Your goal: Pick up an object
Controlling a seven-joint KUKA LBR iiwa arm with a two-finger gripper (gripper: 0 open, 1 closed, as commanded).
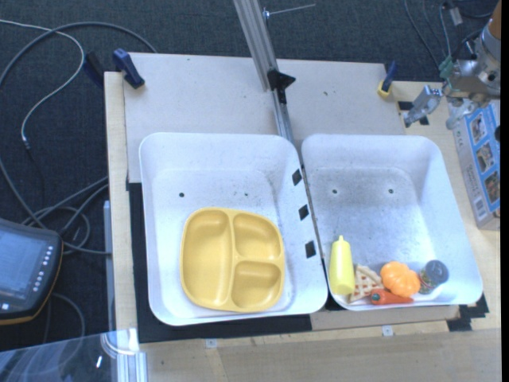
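Note:
The right bin (374, 189) holds several small objects along its near edge: a yellow bottle (341, 266), a waffle-patterned piece (366, 280), an orange round fruit (398, 278), a small red-orange item (380, 298) and a grey round can (434, 274). A yellow divided plate (231, 259) lies in the left bin (207, 161). My gripper (419, 107) hangs at the far right, beyond the right bin's back corner and well away from all the objects. Nothing shows in it.
A slanted metal pole (256, 34) rises from between the bins at the back. Clamps (127, 67) sit on the bench's back corners. A printed box (482, 161) stands right of the right bin. A tablet (24, 273) and cables lie off the bench at left.

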